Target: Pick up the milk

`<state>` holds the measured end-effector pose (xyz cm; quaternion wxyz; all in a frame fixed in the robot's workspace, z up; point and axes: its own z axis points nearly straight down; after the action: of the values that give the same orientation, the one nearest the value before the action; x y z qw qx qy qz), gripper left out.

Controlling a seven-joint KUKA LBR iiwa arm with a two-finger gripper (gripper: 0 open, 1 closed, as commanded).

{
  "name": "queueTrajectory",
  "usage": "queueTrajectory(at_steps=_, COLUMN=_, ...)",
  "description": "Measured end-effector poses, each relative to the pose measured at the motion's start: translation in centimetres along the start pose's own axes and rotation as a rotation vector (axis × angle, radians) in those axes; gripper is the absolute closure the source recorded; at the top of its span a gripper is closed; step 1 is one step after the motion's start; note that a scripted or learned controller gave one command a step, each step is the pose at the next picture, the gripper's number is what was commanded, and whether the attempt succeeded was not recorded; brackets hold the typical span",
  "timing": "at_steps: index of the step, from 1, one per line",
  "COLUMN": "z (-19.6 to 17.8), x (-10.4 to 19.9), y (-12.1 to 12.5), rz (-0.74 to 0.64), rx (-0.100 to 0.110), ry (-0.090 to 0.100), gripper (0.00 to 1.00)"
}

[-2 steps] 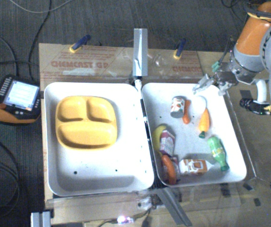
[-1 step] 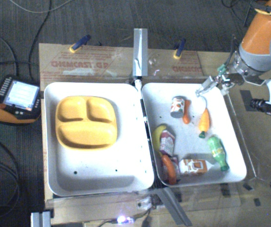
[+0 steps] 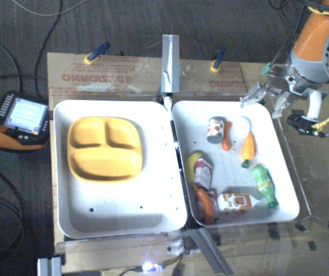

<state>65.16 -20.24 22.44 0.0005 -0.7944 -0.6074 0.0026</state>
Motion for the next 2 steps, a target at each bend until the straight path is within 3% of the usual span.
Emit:
queueTrajectory(at_steps=1, z=8.3, x=0.4, y=-9.9, rz=-0.247, rx=0.001, ry=0.005, gripper=0.0)
queueTrajectory(at_steps=2, z=13.5, x=6.9, y=-13.5, rz=-0.131, rx=-0.021, ry=0.001, gripper=0.0)
